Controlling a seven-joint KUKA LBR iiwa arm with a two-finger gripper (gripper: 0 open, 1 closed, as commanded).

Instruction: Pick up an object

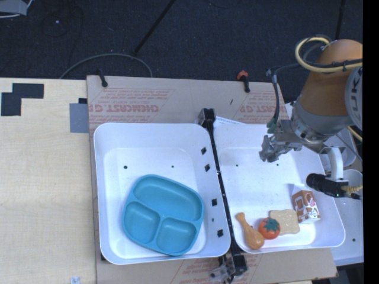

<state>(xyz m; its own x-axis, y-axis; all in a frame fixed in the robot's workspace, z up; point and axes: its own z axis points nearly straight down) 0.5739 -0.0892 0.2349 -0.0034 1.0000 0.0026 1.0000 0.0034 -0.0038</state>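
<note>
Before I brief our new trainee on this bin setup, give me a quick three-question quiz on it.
1. True or false: the blue divided plate lies in the left bin.
2. Which item touches the tomato on its left: A) drumstick B) snack packet C) clamp?
3. Over which bin does the tool hover?

Key: 1 true; 2 A; 3 the right bin.
</note>
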